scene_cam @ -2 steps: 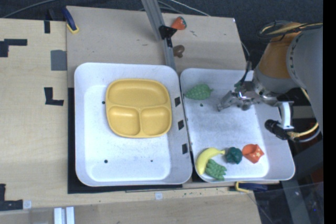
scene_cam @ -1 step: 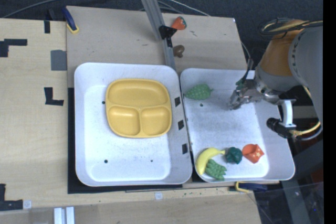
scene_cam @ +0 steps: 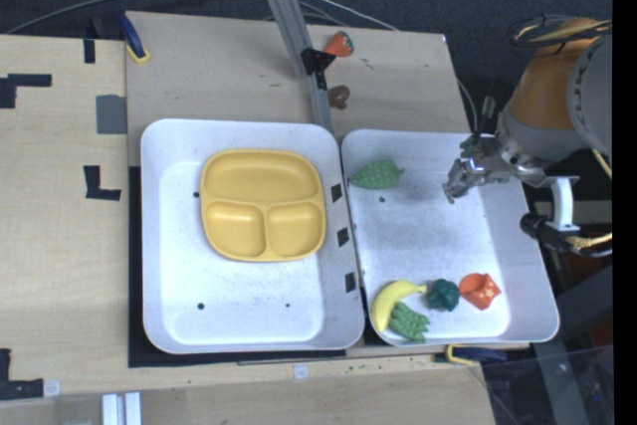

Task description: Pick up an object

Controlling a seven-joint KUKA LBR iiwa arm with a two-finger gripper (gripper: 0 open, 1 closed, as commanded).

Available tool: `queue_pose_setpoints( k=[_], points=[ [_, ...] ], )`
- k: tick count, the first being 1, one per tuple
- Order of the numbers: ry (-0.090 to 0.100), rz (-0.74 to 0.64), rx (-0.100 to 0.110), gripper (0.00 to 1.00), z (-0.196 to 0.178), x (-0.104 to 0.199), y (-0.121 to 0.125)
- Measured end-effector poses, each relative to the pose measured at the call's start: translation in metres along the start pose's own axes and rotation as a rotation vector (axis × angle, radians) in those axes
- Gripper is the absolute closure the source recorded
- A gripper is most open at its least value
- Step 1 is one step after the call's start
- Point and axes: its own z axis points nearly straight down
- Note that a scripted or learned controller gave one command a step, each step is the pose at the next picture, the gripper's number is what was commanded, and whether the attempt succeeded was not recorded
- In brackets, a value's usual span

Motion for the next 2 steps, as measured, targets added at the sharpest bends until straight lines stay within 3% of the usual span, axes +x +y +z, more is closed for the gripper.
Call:
queue_pose_setpoints(
  k=[2],
  points=[
    [0.000, 0.000, 0.000, 1.00, -0.090, -0.008, -0.002]
  ],
)
